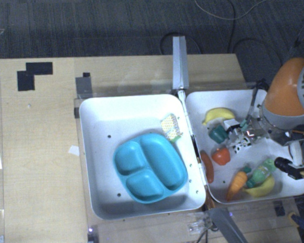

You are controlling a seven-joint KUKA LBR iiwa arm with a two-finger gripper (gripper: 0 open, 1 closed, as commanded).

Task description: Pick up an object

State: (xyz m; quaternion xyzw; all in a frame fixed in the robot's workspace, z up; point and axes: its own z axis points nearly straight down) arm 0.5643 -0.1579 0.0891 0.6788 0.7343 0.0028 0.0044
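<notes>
Pale wood bench (40,169) on dark carpet, two white bins side by side; the gripper (235,133) is low in the right bin (288,189), finger spread not resolvable. It sits just beside a teal object (217,134), above a red tomato (221,156), near the yellow banana (217,114). Judgement: centre on one item, descend straight, clear of neighbours; the left bin (100,159) holds a blue divided tray (150,166).

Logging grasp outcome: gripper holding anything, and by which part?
Cannot tell. The gripper sits low in the right bin beside a teal object; no hold is visible.
</notes>
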